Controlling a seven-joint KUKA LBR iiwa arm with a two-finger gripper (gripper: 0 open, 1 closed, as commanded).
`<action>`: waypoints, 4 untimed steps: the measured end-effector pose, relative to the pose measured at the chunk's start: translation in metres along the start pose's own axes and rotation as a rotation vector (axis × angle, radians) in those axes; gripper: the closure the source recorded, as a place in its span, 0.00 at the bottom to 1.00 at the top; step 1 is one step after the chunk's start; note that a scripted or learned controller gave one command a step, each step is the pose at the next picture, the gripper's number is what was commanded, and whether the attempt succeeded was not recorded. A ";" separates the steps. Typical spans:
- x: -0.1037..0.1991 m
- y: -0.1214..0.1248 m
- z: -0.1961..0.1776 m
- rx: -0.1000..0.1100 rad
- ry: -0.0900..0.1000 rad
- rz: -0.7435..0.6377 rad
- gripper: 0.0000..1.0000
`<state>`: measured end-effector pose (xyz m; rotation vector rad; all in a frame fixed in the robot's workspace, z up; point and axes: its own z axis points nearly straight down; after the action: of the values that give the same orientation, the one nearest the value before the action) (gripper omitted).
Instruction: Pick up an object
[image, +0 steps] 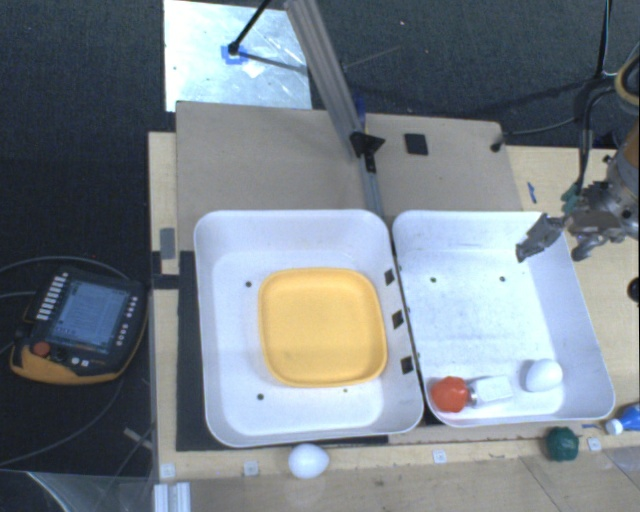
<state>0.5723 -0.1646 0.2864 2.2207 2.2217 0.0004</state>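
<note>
We see a yellow plate (323, 326) lying in the left bin (225, 300). In the right bin (480, 260), along its near edge, lie an orange ball (449, 393), a white bottle (492, 389) and a white egg (542, 376). Above the far right rim, the gripper (556, 238) hangs with fingers spread, holding nothing.

Yellow plate (322, 327) flat in left bin; red ball (449, 394), white egg (542, 376) right bin.

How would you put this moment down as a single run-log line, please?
gripper: open, above right bin's far right corner, holding nothing | orange ball, white egg: near edge, untouched | yellow plate: left bin
</note>
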 end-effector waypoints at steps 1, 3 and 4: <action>-0.004 -0.010 0.053 0.002 0.000 0.000 0.00; 0.006 -0.006 0.142 0.003 0.001 0.000 0.00; 0.005 -0.005 0.130 -0.002 -0.001 0.000 1.00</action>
<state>0.5677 -0.1591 0.1566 2.2199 2.2200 0.0020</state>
